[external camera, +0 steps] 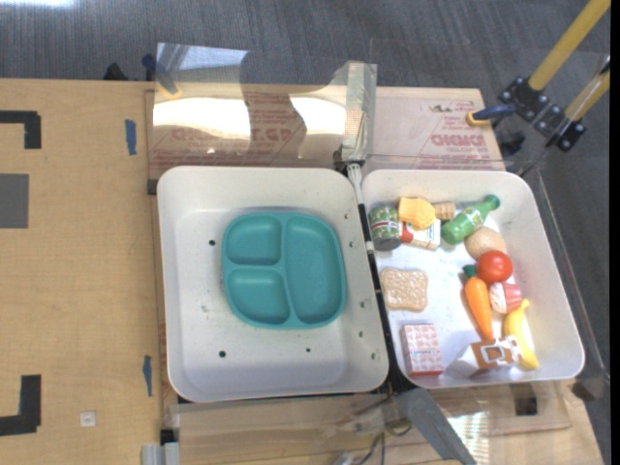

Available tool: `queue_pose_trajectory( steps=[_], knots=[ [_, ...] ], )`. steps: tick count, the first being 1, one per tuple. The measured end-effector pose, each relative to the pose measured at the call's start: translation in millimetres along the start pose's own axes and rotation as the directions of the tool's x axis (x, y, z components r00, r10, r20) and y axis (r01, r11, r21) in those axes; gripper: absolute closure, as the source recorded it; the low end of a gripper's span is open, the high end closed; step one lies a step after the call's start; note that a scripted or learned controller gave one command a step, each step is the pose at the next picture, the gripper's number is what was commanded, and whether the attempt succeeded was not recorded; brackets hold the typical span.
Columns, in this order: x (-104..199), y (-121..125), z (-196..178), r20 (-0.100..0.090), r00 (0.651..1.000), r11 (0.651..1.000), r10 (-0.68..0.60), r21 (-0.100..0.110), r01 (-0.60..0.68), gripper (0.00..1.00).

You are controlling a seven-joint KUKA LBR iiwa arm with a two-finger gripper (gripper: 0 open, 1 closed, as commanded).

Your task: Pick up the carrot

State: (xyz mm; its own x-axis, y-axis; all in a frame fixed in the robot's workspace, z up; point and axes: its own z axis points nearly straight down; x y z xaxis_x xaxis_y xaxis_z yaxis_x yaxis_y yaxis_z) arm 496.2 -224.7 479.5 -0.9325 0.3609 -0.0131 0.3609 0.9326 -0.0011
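Carrot [478, 306]: orange, lying flat and lengthwise in the right bin [554, 260], toward its outer half, thick end up near the tomato [495, 265], thin end pointing at the near wall.
Neighbours: tomato touching or just beside the thick end; a red-and-white piece [507, 296] pressed along the right flank; a yellow banana [524, 337] just beyond that; an orange-and-white piece [492, 354] at the thin tip.
Open side: bare bin floor on the left flank, between carrot and cracker [404, 289]; likely the only easy room for one finger.
Why crowded: toy food lies loosely across the right bin, so nothing sits squared up or spaced for a grasp.
Left bin [174, 260]: carries a teal divided plate [286, 267] flat at its centre, well apart from the carrot.
Jaws: width cannot be told.
Step in hand: approach not yet made; carrot at rest on the bin floor.
Next move, as a judgement: descent over the carrot's middle, closing across its width.
Risk: right-hand finger landing on the red-and-white piece, or nudging the tomato.
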Motion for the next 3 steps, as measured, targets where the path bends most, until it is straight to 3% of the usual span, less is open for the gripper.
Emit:
queue_pose_trajectory(
  steps=[1,3],
  knots=[
    [-1,4,201,-0.014,0.962,0.962,-0.274,-0.006,0.274,1.00],
    [-6,7,174,0.010,0.961,0.961,-0.277,0.001,0.277,1.00]
  ],
)
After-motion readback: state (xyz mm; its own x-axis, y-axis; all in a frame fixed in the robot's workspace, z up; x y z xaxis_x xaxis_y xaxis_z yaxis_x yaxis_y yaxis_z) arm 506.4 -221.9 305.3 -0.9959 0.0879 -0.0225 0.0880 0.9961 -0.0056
